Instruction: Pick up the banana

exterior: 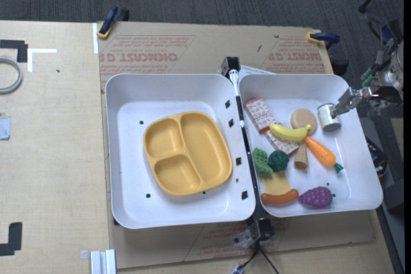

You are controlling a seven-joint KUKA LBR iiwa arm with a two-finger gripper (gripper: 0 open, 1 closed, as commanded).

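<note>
Left bin (122, 157) held yellow divided plate (186, 152). Right bin (359, 192) crowded with toy food. Banana (289, 132) lay near right bin's centre, beside carrot (320, 151), above broccoli (277, 160). Gripper (340, 107) hung at right bin's upper right edge, near silver can (328, 118); grip state impossible to judge.
</note>
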